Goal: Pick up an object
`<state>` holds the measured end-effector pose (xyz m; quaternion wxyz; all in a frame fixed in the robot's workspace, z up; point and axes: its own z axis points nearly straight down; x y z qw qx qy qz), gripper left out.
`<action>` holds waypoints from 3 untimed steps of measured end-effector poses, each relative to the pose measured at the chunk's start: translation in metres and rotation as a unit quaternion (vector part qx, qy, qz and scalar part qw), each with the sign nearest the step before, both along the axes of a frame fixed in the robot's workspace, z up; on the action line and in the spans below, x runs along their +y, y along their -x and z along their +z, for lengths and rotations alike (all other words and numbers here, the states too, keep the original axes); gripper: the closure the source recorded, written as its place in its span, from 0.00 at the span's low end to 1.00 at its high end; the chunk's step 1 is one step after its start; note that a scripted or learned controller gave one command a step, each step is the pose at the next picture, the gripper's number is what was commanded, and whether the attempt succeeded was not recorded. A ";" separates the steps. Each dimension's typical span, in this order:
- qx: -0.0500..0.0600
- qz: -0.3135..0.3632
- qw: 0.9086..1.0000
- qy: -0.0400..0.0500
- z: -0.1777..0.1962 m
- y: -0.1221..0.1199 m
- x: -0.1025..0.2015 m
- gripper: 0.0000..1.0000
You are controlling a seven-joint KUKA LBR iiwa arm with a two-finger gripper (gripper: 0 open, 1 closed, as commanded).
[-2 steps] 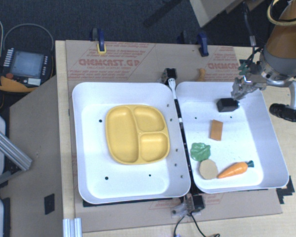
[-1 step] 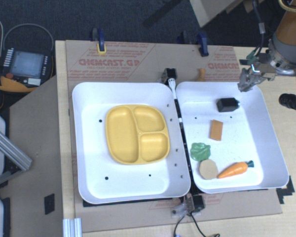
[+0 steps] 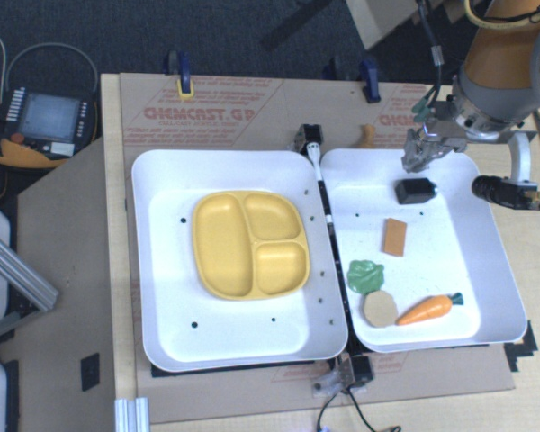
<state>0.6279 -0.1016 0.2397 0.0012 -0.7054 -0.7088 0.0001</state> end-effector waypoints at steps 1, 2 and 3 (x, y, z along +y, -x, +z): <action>-0.002 0.000 1.000 0.000 -0.002 -0.011 0.043 1.00; 0.001 0.000 1.000 0.000 -0.016 -0.015 0.097 1.00; -0.002 0.000 1.000 0.000 -0.018 -0.033 0.147 1.00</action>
